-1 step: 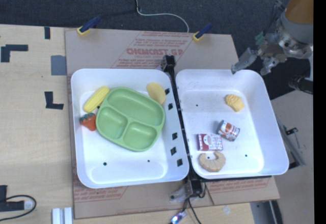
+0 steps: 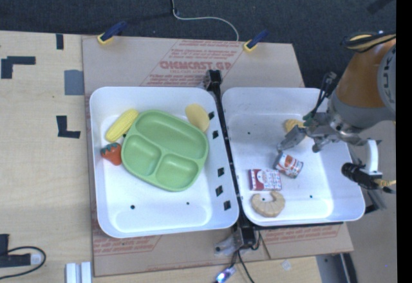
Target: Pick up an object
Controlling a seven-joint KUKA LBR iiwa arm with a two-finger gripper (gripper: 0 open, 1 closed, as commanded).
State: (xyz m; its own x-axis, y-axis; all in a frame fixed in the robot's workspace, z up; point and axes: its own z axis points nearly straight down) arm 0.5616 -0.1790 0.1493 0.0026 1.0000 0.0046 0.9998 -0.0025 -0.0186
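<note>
From my console I saw a pale wood-grain tabletop with black tape marks, a sheet of brown printed cardboard clipped over it, and dark carpet beyond with a thin white cable trailing across. Two shallow white plastic bins sat side by side on the cardboard. The arm reached in from the right, its grey body and orange band bulky above the right bin, the wrist angled down and leftward so that the end effector hung low over the bin's middle. Its dark fingers pointed toward the small can, a short cylinder with a red and white label and a shiny metal end, lying tilted just below them; I could not tell how far apart the fingers stood, and I saw nothing gripped between them. A small yellow piece peeked out just beside the end effector. Nearer the front lay a flat red and white packet and, touching the front wall, a tan ring-shaped pastry with a rough surface. In the left bin a smooth green divided plate rested between a bumpy yellow corn cob, a red strawberry-like toy and a rounded yellow piece.
</note>
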